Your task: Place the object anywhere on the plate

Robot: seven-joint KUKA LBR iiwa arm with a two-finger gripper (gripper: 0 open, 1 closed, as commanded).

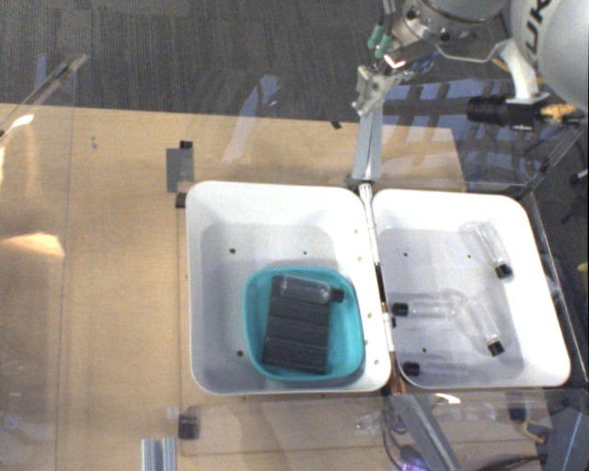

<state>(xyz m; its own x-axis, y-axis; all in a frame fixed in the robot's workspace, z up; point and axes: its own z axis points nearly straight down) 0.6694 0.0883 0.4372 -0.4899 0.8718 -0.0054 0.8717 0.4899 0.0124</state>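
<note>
Camera view looks down on a tan wooden surface point(101, 304) that carries two shallow white bins side by side. In the left bin point(207, 276) sits a teal plate point(348, 345), square with rounded corners, near the bin's front right corner. On the plate lies a dark ribbed block point(296, 336), set a little askew, and across its far end rests a clear tube with a dark cap point(308, 290), the cap pointing toward the right. Both the block and this tube lie within the plate's rim.

The right bin point(543, 304) holds more clear tubes with dark caps: one near the far right corner point(488, 246), lying at a slant; one lying roughly level near the bin's left wall point(428, 307); and one further right point(483, 327), slanting toward the front. A separate dark cap point(410, 369) lies near the front left corner.

The arm point(460, 14) reaches in at the top right, above and behind the bins, well apart from the plate. Its hand point(373, 83) hangs over the bare surface just behind the seam between the two bins; whether it is released or clenched cannot be told, and nothing is visibly held in it.
</note>
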